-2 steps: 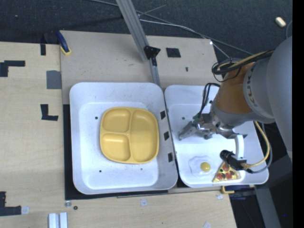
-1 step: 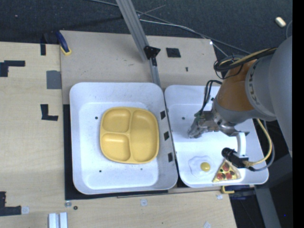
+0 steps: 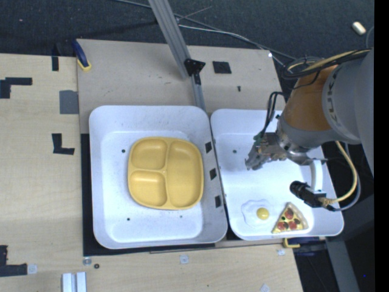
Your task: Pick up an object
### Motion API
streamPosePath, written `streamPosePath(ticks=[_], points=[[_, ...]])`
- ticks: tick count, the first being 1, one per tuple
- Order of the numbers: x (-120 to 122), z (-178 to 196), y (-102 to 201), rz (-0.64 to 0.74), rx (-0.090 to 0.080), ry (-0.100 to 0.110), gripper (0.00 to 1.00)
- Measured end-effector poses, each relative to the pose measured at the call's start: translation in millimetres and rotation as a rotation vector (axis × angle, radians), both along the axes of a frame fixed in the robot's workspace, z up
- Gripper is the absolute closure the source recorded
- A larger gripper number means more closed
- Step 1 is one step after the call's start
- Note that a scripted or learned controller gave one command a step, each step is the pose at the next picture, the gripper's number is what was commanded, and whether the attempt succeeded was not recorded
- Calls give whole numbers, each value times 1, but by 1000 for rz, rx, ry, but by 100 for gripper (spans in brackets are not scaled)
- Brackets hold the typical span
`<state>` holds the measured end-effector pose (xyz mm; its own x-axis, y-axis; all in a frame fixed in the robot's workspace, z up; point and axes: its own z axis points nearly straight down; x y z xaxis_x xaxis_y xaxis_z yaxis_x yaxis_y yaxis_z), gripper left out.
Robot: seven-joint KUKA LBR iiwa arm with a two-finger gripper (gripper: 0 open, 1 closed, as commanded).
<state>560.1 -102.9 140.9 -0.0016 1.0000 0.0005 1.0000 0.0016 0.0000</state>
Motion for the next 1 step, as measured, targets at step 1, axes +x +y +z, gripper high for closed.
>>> streamPosePath(ticks=[1], points=[[-1, 43, 4, 0, 0, -2, 100]])
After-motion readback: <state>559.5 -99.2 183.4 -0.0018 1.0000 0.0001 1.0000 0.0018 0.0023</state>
